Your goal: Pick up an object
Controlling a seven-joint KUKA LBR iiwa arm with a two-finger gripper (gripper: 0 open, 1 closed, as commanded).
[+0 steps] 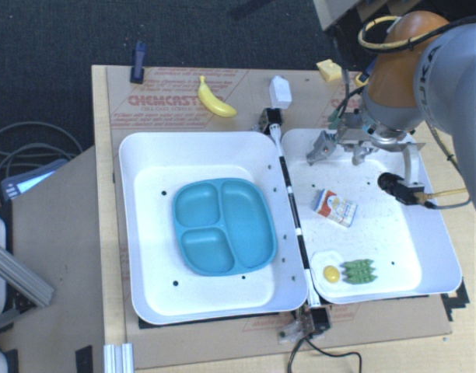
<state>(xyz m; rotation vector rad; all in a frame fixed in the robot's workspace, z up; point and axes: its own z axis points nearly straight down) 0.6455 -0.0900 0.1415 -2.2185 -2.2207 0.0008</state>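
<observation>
My gripper (338, 152) hangs over the far end of the right bin (425, 239), its two grey fingers spread open with nothing between them. A small red and white carton (334, 207) lies flat in the middle of that bin, a little nearer the camera than the gripper and apart from it. At the bin's near left corner sits a small white plate (322, 284) carrying a toy fried egg (330, 273) and a green bean piece (359, 270).
A blue divided plate (222, 225) lies in the left bin (145, 208). Beyond the bins on the bench lie a yellow banana (215, 99), a white block (280, 92), a yellow wedge (329, 70) and a dark blue piece (138, 61).
</observation>
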